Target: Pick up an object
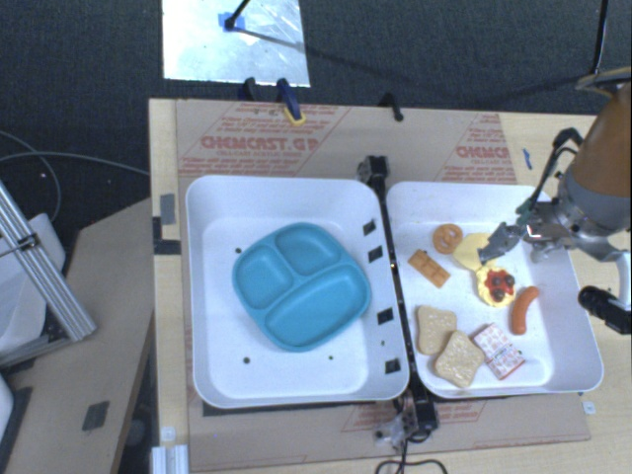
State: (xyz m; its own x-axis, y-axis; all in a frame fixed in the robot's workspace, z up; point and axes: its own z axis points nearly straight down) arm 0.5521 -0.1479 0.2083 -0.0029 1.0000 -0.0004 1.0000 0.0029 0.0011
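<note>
1. The bench carries two shallow white bins side by side; the arm enters from the right of the camera view, over the right bin.
2. The left bin holds a blue divided plate with three compartments, lying flat near the bin's middle.
3. The right bin holds small toy foods: a round orange cookie near the top, an orange waffle piece below and left of it, and a pale yellow cheese slice just right of the cookie.
4. A yellow tart with red berries lies below the cheese slice; an orange sausage lies tilted just to its right.
5. Two slices of bread lie touching near the bin's lower edge, with a red-and-white packet just beside them on the right.
6. The gripper is over the right edge of the cheese slice, above the tart; whether its pincer is released or clenched cannot be told, and no object is seen between its tips.
</note>
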